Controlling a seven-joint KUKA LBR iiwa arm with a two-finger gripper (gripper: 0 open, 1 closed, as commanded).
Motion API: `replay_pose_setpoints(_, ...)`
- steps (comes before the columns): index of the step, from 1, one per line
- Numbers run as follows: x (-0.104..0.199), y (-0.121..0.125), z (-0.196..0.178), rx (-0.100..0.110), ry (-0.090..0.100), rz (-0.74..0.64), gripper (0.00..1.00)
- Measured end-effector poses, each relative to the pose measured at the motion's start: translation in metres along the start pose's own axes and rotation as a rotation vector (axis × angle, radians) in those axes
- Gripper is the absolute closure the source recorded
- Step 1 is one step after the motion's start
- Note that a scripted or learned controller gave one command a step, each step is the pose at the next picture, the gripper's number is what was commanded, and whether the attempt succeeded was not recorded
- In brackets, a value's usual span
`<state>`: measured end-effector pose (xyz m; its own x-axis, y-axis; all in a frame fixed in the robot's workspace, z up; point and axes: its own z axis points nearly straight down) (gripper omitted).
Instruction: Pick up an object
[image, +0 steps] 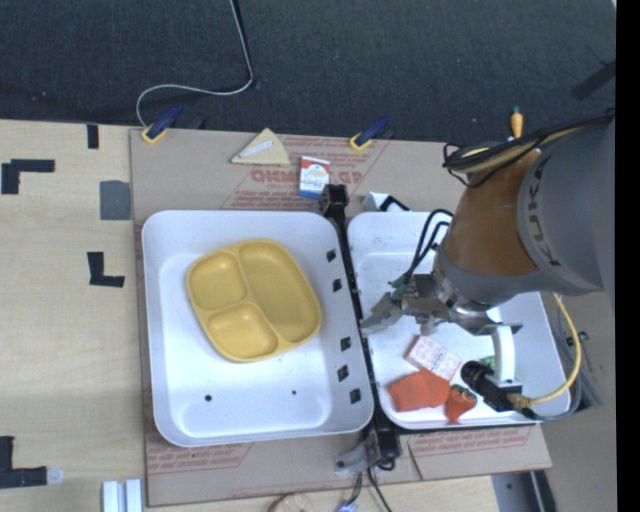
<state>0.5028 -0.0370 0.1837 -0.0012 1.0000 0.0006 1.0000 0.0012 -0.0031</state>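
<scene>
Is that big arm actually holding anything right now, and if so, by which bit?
It cannot be told. The gripper hangs low in the right bin, above the white card and orange object, but no object shows between its fingers.

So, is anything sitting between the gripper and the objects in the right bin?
Nothing visible. The gripper hangs over the right bin, and bare bin floor separates it from the white packet and orange object.

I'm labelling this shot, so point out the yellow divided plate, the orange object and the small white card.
yellow divided plate (255, 298), camera view, centre ridge.
orange object (415, 392), camera view, flat middle.
small white card (433, 356), camera view, printed face.
</scene>
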Motion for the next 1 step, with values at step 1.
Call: replay_pose_setpoints(1,-0.0143,0.0842,-0.0516,-0.004,-0.002,0.000,0.00)
